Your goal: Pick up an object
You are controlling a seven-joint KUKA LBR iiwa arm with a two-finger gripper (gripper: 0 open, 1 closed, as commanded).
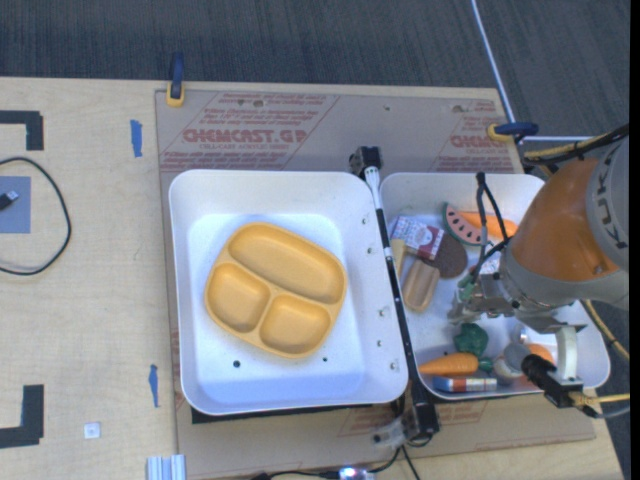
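The right bin (400, 190) holds several small toys. A watermelon slice (463, 221) lies at the back and a purple-and-white packet (418, 236) sits beside it. A tan block (420, 284) leans on a brown piece (451, 256). Near the front lie a green toy (471, 339), an orange carrot (450, 365) and a marker-like stick (470, 383). My gripper (468, 302) hangs low over the middle of this bin, just above the green toy and right of the tan block. The orange-banded wrist (560, 233) hides the bin's right half.
The left bin (190, 298) holds a yellow three-part plate (276, 287). A ridge (390, 278) divides the two bins. A black cable (45, 218) loops on the bench at far left. Blue clamps (176, 73) hold the board's back edge.
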